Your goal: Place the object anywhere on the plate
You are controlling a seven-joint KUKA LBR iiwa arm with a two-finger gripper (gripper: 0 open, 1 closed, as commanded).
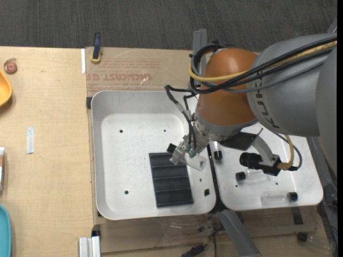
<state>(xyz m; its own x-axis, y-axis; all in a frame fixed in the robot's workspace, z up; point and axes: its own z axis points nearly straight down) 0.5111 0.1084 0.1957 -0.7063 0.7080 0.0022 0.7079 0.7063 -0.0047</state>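
Jaws hover at black ribbed slab (171, 181), upper right corner; spread unreadable.

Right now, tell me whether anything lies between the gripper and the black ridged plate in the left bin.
Nothing visible does. The gripper is at the upper end of the black ridged plate in the left bin, with no other thing between them. Whether it carries anything cannot be told.

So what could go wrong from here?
The gripper sits at the top edge of the black ribbed plate, so anything released there might slide off onto the floor of the left bin. The plate also lies close to the bin's right wall, which the gripper could bump.
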